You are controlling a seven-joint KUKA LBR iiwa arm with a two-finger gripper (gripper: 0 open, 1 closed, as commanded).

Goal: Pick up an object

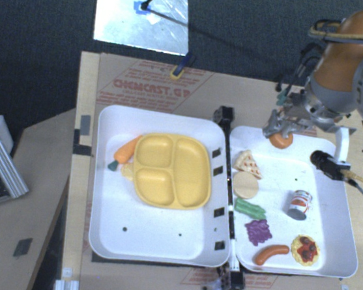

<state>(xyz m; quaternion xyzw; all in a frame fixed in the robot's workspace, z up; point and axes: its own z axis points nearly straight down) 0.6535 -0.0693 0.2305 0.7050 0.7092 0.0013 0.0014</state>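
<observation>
Arm over the right bin (342, 226), above an orange ball (280, 140).
You cannot tell the state of the fingers; the ball looks light, smooth; grip its widest middle.

Bench (49, 151) with 2 bins (155, 249)

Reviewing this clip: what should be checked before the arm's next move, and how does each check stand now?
1. End effector over the right bin: ok, at its far edge.
2. Target under it: ok, an orange item sits just below.
3. Item held between the fingers: cannot tell.
4. Neighbours clear of target: ok, the pizza slice and can lie apart from it.
5. Yellow tray out of the way: ok, it sits in the left bin.
</observation>
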